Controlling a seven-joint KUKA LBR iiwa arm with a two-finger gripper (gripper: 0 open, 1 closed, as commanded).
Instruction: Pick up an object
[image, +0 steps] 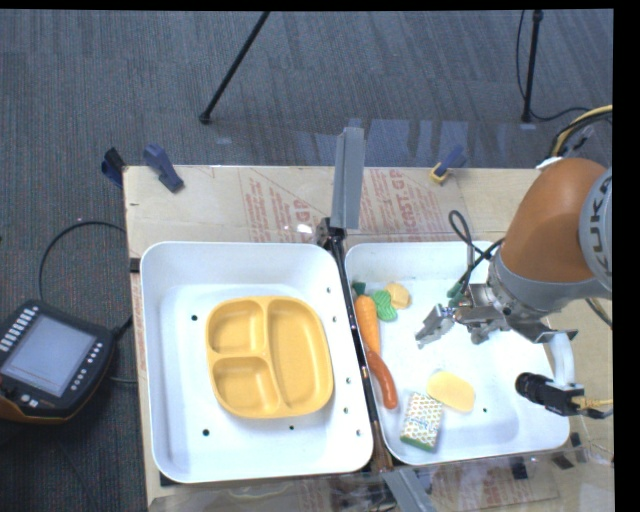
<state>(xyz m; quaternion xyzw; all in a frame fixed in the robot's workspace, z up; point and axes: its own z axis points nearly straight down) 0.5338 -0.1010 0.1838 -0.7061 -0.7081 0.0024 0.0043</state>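
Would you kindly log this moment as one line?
grey two-finger gripper: open, nothing held | over right white bin | near long orange toy carrot

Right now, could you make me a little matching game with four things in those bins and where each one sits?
Things:
1. tray
2. carrot
3. sausage
4. packet

Places:
A. near the front edge of the right bin
B. left bin, alone in the middle
C. by the divider, towards the back of the right bin
D. by the divider, just in front of the carrot

Pairs: 1-B, 2-C, 3-D, 4-A
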